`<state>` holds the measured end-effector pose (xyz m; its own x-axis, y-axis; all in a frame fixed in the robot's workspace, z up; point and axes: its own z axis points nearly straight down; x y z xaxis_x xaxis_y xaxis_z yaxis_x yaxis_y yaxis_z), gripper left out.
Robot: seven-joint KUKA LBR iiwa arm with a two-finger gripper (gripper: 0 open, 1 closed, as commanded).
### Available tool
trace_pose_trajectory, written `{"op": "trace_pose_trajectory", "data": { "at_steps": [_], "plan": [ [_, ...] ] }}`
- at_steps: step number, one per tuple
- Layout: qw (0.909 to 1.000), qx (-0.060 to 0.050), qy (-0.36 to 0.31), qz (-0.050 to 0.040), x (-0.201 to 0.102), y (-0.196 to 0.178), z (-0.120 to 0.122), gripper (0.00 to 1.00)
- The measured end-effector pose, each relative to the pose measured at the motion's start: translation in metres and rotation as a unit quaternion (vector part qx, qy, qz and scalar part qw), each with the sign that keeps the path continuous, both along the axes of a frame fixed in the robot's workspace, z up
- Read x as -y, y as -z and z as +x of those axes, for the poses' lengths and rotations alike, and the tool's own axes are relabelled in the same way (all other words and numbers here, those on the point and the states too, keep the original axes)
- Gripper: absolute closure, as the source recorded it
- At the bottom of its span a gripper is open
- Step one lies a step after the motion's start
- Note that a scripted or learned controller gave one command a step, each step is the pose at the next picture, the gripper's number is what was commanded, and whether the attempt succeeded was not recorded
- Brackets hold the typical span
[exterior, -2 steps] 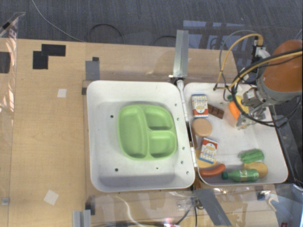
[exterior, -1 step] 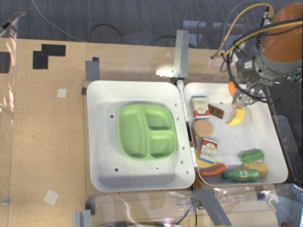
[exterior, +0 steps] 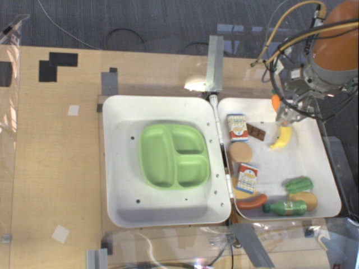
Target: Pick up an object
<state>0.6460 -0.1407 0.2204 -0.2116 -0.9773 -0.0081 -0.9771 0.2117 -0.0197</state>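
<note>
The metal claw (exterior: 287,116) hung just above the yellow toy banana (exterior: 281,138) in the right white bin (exterior: 331,178); I cannot tell its state. The two small cartons' (exterior: 237,126) labels were too blurry to read.

Two bins side by side on the bench (exterior: 50,167). Left bin (exterior: 120,200): one divided tray (exterior: 171,156) near its middle. Right bin (exterior: 320,167): two cartons (exterior: 237,126) (exterior: 247,178) along its left wall, a round disc (exterior: 240,151) between them; a small bar (exterior: 256,131) right of the upper carton; a banana (exterior: 281,138) further right; a sausage (exterior: 251,201), a bottle (exterior: 286,208) and a pepper (exterior: 298,184) along the near edge.
</note>
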Motion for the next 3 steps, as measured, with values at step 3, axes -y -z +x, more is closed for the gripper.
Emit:
{"op": "trace_pose_trajectory", "data": {
  "at_steps": [3],
  "plan": [
    [0.9939,-0.002,0.11,0.0008,-0.108,-0.088,-0.002,1.0]
  ]
}}
